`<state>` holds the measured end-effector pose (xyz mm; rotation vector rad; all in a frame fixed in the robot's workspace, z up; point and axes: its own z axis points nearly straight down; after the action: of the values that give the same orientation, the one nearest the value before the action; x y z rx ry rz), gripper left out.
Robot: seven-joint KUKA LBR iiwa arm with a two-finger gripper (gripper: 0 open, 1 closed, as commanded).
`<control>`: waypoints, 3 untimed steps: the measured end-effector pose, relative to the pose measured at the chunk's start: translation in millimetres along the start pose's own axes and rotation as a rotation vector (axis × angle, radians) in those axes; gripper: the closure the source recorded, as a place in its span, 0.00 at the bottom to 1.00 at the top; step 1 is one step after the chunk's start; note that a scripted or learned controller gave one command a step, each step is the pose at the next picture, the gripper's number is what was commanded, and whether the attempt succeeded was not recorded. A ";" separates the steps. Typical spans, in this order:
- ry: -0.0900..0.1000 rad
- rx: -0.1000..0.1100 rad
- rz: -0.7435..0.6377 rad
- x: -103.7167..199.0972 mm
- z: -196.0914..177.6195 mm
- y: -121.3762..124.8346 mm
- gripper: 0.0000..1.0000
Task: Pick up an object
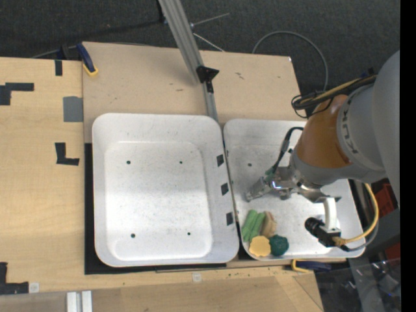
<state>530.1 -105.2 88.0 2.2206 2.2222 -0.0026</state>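
In the right bin [260,138] a cluster of small objects lies near the front edge: a green ribbed piece [251,223], a tan piece [268,223], a yellow round piece [259,246] and a dark green ball [279,244]. My gripper [260,188] hangs low over the middle of this bin, just behind the cluster, with its metal fingers [255,191] pointing left. I see nothing between them. The grey arm with its orange band [322,142] reaches in from the right.
The left bin [156,187] sits beside the right one, sharing a raised divider [223,187]. A metal pole [185,38] slants in from the top toward the bins' back edge. Cables loop at the right bin's front right corner [325,229].
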 end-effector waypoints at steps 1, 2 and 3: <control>0.002 0.001 -0.001 0.8 -11.1 -0.1 1.00; 0.001 -0.003 -0.001 5.4 -61.2 -8.7 1.00; 0.000 -0.006 0.000 -0.1 -120.7 -13.3 1.00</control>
<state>517.0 -105.2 208.7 2.2176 2.2196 0.0038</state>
